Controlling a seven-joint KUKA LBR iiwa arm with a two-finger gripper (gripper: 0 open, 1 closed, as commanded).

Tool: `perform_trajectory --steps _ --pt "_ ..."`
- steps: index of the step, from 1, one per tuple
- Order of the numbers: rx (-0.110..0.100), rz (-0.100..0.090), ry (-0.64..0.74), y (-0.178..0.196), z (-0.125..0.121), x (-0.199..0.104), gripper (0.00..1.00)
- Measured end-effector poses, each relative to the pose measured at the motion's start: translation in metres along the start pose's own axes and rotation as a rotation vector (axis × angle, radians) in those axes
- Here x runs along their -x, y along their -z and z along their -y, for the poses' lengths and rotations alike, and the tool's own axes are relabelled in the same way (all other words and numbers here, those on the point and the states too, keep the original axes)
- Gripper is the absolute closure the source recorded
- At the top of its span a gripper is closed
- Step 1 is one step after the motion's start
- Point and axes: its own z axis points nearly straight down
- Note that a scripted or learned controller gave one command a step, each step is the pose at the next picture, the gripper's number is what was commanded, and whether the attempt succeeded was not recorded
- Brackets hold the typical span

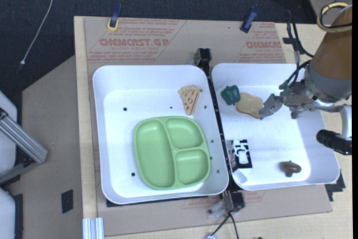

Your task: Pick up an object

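Observation:
My gripper (282, 108) hangs over the right bin (279, 73), fingers spread and open with nothing between them. Its left finger (269, 107) sits just right of a tan bread-like piece (249, 104), close to touching it. A dark green toy vegetable (230, 94) lies against the tan piece's left end. Near the bin's front right corner rests a small brown object (290, 167). A black and white card-like item (241, 154) lies at the bin's front left.
The left bin (112, 120) holds a green divided plate (170, 151) and a tan waffle-patterned wedge (190, 98) behind it. A black clamp (202, 56) sits between the bins at the back. The grey and orange arm (333, 59) covers the right bin's far right side.

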Motion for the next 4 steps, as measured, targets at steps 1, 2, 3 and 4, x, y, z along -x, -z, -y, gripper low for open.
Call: perform_trajectory --steps 1,2,3,4 --pt "0.014 0.002 0.003 0.007 -0.003 0.0 0.0" --pt "0.006 0.0 0.002 -0.057 -0.004 0.001 0.0" --pt "0.007 0.0 0.003 -0.101 -0.005 -0.005 0.0" --pt "0.01 0.001 0.002 -0.119 -0.005 -0.005 0.0"
